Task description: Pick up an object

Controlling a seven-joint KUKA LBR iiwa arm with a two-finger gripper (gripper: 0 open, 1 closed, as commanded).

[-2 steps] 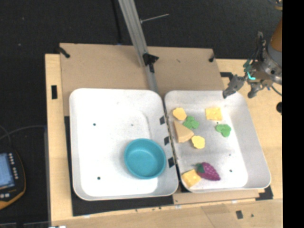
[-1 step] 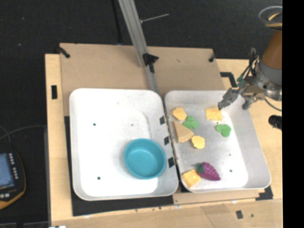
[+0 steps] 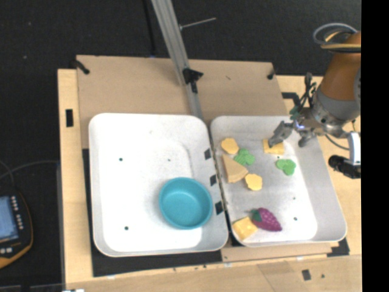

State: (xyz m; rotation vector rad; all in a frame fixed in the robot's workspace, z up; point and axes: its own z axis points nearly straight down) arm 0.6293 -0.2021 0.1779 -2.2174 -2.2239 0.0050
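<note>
Two bins sit side by side on the desk (image 3: 70, 163). A bowl (image 3: 185, 202) lies in the left bin (image 3: 121, 139); small toy foods (image 3: 246, 158) scatter across the right bin (image 3: 322, 205).

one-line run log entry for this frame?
phase: reach | gripper: open, over right bin far edge | nearest: yellow piece by left finger, not held | left bin: blue bowl

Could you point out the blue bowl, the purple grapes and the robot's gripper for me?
blue bowl (image 3: 182, 202), camera view, on its inner floor.
purple grapes (image 3: 267, 219), camera view, middle of the bunch.
gripper (image 3: 292, 134), camera view, midway between its fingertips.
</note>
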